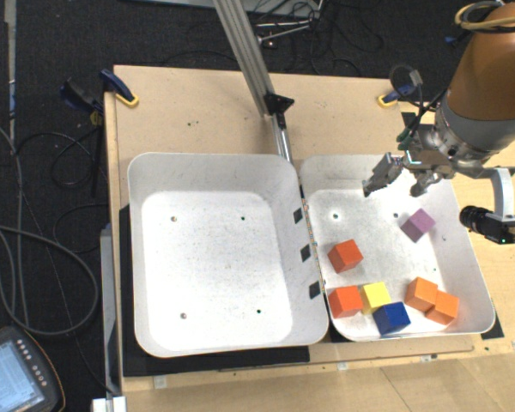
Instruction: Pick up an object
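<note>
My gripper (pixel 401 184) hangs over the back of the right bin (pixel 326 174), fingers spread open with nothing between them. A purple cube (pixel 418 224) lies just below and right of it. An orange cube (pixel 345 255) sits mid-bin. Along the front edge lie another orange cube (pixel 346 299), a yellow cube (pixel 377 294), a blue cube (pixel 392 317) and two orange blocks (pixel 433 299) touching each other.
The left bin (pixel 146 230) sits beside the right one, joined by black clips (pixel 306 251). A metal pole (pixel 245 45) slants in from the top. Clamps (pixel 120 87) hold the wooden bench at its back corners.
</note>
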### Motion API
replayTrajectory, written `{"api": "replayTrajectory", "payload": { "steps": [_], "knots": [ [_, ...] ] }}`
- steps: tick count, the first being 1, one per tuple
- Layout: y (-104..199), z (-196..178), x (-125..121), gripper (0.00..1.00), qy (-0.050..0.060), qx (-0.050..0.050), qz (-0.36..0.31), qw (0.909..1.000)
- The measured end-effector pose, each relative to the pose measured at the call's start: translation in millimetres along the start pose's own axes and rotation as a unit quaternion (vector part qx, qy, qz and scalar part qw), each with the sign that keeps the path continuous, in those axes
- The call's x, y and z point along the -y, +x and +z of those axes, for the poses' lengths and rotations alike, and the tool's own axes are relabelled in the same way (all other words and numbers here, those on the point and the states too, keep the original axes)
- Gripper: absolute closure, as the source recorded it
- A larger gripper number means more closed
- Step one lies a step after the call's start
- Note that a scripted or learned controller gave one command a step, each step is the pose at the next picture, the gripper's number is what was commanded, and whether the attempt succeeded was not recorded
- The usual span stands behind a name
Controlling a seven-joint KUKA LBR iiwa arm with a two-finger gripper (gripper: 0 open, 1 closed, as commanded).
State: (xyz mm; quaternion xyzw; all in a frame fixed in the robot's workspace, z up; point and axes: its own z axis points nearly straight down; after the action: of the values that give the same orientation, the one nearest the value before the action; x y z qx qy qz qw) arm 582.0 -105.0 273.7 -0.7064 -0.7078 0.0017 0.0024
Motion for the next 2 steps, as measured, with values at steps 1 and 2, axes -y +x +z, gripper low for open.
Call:
{"api": "replayTrajectory", "payload": {
  "steps": [1, 2],
  "knots": [
    [-0.2, -2.6, -0.7, 0.00, -0.003, 0.001, 0.001, 1.0000],
    [-5.0, 43.6, 4.9, 0.00, -0.001, 0.001, 0.002, 1.0000]
  ]
}}
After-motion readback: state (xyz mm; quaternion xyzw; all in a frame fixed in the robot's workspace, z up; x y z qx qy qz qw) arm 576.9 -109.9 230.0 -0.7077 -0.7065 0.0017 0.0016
